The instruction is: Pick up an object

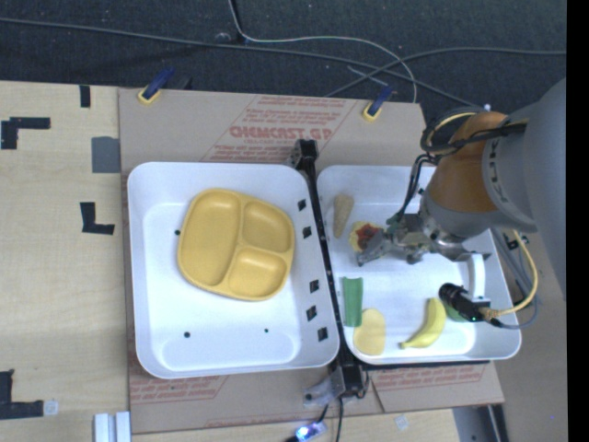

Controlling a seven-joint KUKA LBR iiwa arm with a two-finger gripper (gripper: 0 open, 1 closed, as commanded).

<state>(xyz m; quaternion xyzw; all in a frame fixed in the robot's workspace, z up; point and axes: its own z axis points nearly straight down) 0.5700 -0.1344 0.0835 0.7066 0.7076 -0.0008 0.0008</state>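
Reaching in over the right bin (488, 343), gripper (375, 247) low above a small red-and-yellow item (364, 235), probably the pick target. Approach step, by the look of it; next comes a straight descent and a firm close. Well off to its far side, a yellow divided plate (236, 244) in the left bin (147, 274). Nearer, a banana (425, 326), green strip (352, 301), pale round piece (370, 331), tan cone (342, 214). Finger spread impossible to judge, blurred against clutter.
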